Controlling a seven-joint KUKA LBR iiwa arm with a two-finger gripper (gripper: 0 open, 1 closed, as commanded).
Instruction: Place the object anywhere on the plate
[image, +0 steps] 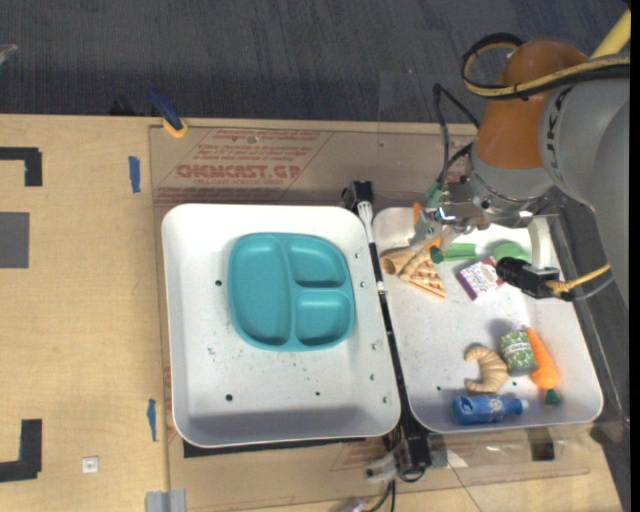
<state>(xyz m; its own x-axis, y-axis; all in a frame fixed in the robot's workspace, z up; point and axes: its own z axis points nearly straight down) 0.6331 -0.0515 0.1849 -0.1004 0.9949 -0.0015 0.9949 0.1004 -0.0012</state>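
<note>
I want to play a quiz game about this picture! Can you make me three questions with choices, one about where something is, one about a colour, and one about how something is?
1. Where is the plate?
A. In the left bin
B. In the right bin
C. On the floor

2. What colour is the plate?
A. Red
B. Teal
C. Yellow

3. What lies on the plate now?
A. A carrot
B. A croissant
C. Nothing yet

Answers:
1. A, the plate sits in the middle of the left bin, apart from the toys.
2. B, its whole divided surface is teal.
3. C, its compartments are bare; the toy croissant, the toy carrot and the blue bottle all lie in the right bin, where the gripper hangs near the far corner.
</note>
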